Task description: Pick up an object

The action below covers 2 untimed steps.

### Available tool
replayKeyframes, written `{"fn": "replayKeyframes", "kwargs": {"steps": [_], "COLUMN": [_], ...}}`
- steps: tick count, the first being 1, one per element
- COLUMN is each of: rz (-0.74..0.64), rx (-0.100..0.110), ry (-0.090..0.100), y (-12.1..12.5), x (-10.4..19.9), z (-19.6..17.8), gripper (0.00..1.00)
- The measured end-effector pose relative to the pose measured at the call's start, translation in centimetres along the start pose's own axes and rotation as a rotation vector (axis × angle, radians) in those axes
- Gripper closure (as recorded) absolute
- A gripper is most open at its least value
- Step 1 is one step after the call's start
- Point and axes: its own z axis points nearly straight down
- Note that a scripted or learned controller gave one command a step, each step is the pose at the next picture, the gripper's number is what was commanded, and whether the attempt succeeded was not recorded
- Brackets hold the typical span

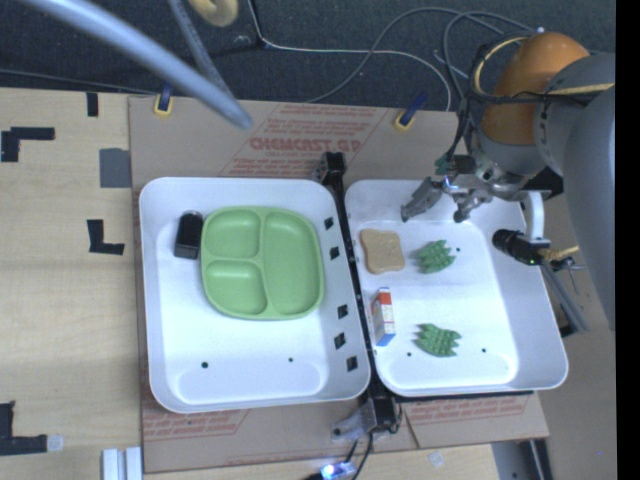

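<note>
My pincer (443, 206) hangs spread and empty over the right bin's (520, 313) far end. The toast (381, 251) lies just below: light, stiff, flat, so I'd pinch across its edges.

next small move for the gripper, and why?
Probably lower toward the toast. The gripper is open and holds nothing, above the right bin's far end. The toast lies flat just below it in the view, apart from the green pieces and the small carton.
</note>
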Motion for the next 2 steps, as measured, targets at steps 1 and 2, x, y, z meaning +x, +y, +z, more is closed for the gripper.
{"fn": "replayKeyframes", "kwargs": {"steps": [1, 2], "rz": [0.0, -0.002], "rx": [0.001, -0.004], "ry": [0.0, 0.0], "y": [-0.1, 0.0], "x": [0.1, 0.2], "z": [5.5, 4.1], "gripper": [0.0, 1.0]}}
